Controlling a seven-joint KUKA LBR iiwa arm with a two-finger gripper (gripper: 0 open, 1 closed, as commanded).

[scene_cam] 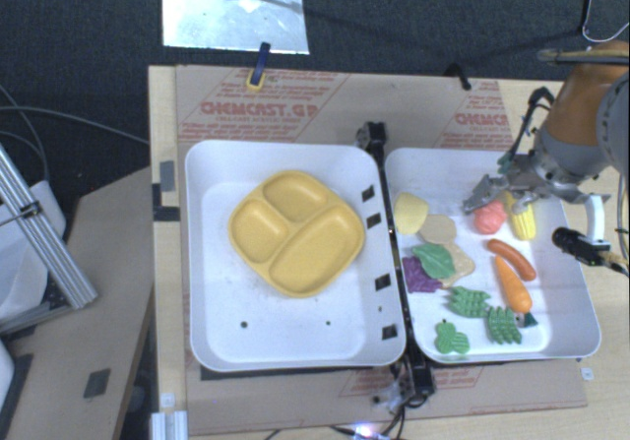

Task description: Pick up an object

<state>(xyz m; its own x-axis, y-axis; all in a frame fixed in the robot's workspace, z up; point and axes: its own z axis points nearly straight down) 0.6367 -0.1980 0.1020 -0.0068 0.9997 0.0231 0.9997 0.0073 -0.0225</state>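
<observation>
Claw (489, 196) low in right bin (581, 330), finger state can't tell, tips just over pink-red toy (489, 220) beside yellow corn (524, 222); yellow divided plate (296, 232) in left bin (212, 231).

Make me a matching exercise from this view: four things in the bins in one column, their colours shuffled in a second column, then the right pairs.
Things:
1. divided plate in the left bin
2. carrot
3. corn cob
4. leafy piece at the right bin's near edge

Colours:
A. green
B. orange
C. mustard yellow
D. bright yellow

Pairs: 1-C, 2-B, 3-D, 4-A
</observation>
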